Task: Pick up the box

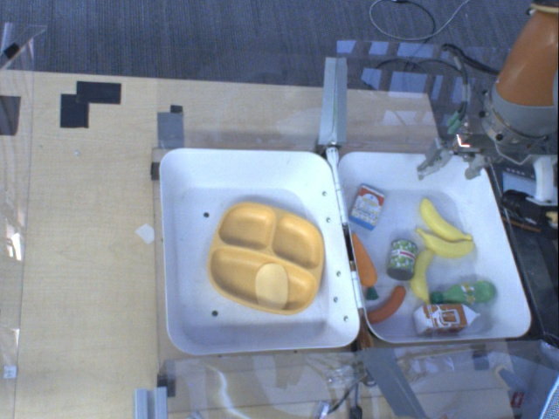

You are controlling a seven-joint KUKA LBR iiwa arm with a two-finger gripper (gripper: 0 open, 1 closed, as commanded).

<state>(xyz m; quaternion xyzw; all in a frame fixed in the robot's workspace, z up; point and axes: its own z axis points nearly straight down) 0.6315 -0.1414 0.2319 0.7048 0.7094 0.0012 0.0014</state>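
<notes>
Lying flat in the upper-left part of the right white bin (489, 201), the small blue, white and red box (368, 207) carries printing too small to read. Just below it sit an orange carrot (365, 261), a green-labelled can (402, 258), yellow bananas (443, 236) and a brown-and-white carton (443, 319). The hand (452, 162) hangs released, fingers spread, above the bin's top edge, apart from the box. The left white bin (183, 234) holds a yellow divided tray (266, 256). Both bins rest on the pale wooden desk (79, 260), blue carpet beyond.
</notes>
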